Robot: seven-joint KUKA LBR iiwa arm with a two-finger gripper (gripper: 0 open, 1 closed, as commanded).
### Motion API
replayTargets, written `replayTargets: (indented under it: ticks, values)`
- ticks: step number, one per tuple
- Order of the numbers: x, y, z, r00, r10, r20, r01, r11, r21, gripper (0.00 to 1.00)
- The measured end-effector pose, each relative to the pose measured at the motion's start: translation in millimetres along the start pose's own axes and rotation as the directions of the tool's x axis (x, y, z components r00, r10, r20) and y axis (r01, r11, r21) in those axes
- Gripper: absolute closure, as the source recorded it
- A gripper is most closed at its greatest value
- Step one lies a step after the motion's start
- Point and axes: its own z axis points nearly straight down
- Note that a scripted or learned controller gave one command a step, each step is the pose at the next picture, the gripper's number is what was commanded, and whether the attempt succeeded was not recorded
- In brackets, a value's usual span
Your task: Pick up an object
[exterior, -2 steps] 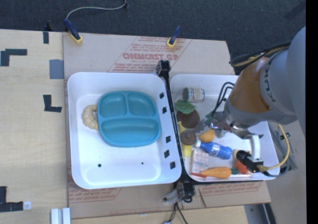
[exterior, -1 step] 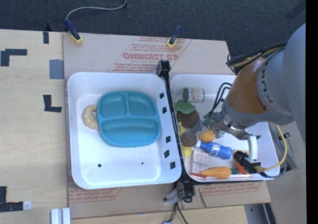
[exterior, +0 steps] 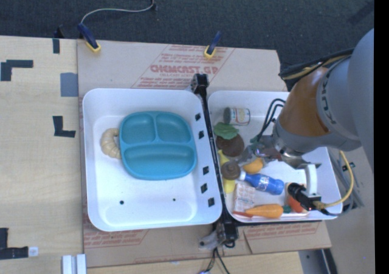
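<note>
Gripper (exterior: 260, 152) reaching into right shallow white bin (exterior: 322, 215), hovering over small orange object (exterior: 255, 164) and blue plastic bottle (exterior: 262, 182), finger state impossible to tell.

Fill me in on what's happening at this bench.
A grey arm reaches from the right into the right bin, its tool low among a crowded pile: a blue bottle, a carrot, a small jar. Nothing is visibly lifted yet. The left bin holds a blue divided plate with a beige item beside it.
</note>
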Motion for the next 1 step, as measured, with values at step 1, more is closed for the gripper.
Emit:
replayTargets:
  ticks: [1]
  values:
    - [53.8, 12.4, -87.8, 1.000, -0.002, -0.003, 0.002, 1.000, 0.007, 1.00]
